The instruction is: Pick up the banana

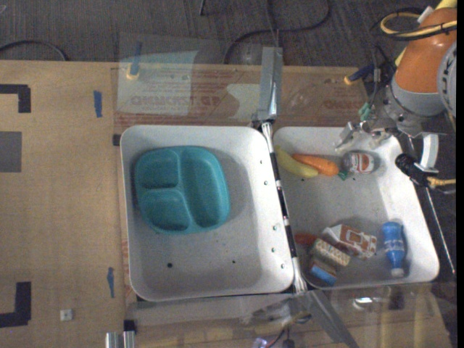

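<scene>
Blue bottle (pixel 392 246) nearest; banana (pixel 296 164) well left of claw (pixel 360 131); claw state unclear.

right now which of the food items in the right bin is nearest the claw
The small can, lying at the bin's far edge just below the claw. The carrot and banana lie further left.

Tan bench (pixel 58 216) carries 2 white bins (pixel 145 267) (side by side), blue tape strips (pixel 97 104).
</scene>
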`<act>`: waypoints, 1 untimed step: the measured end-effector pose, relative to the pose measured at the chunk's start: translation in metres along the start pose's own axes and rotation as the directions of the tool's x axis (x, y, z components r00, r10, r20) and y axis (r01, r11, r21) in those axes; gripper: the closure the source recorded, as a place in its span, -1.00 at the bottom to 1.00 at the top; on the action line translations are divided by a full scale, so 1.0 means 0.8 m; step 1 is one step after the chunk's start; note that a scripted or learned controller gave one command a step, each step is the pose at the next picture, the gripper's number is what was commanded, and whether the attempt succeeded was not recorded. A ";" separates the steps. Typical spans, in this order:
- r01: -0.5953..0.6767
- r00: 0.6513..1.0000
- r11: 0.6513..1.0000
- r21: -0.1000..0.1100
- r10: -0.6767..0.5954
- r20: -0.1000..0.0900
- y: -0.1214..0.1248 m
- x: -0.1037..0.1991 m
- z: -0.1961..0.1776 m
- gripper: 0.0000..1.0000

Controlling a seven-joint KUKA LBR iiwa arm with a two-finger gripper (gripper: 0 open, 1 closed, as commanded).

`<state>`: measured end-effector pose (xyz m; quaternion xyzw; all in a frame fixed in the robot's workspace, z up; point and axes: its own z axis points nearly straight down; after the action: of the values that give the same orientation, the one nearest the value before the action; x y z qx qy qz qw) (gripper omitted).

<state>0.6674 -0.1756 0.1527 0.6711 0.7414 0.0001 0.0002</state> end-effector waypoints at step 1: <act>-0.325 0.946 0.946 0.004 0.325 -0.001 -0.073 0.066 0.059 -1.00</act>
<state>0.6037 -0.1287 0.1058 0.7839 0.6209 -0.0006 -0.0017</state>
